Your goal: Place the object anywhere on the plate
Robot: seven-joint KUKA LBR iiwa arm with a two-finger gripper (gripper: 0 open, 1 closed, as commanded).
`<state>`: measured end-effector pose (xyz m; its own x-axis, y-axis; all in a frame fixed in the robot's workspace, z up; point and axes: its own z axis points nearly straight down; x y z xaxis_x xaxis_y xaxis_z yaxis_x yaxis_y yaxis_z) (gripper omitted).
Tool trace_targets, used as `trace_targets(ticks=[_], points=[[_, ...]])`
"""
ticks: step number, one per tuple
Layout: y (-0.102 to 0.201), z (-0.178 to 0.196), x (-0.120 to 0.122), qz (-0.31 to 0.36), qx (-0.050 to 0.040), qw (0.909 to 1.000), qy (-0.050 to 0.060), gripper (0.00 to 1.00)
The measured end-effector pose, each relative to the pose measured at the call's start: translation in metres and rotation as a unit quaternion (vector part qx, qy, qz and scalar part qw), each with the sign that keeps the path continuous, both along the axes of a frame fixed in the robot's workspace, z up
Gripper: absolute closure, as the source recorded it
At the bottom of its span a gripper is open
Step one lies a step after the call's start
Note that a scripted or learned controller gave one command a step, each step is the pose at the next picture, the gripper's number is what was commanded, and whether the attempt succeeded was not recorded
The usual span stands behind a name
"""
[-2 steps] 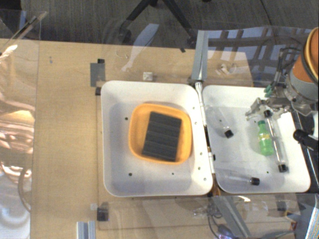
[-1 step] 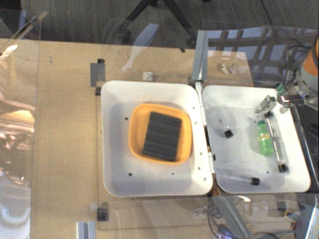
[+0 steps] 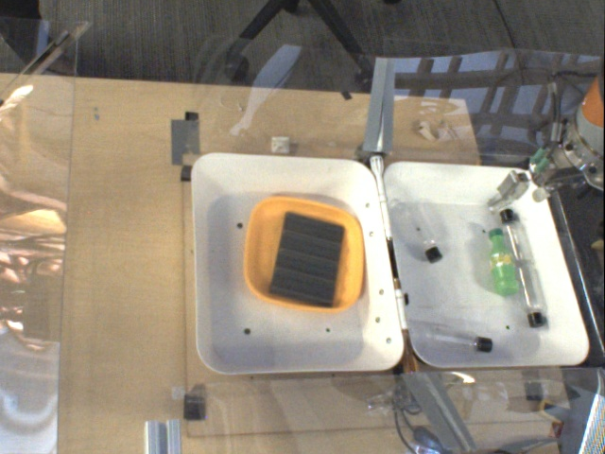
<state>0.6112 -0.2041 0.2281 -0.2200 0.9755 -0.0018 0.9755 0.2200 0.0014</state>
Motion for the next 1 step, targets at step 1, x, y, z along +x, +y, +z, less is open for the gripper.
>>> trace_targets(ticks=[1], points=[[-0.0011, 0.0968, -0.0239, 0.107, -0.0012, 0.9942, -0.003, 0.0]])
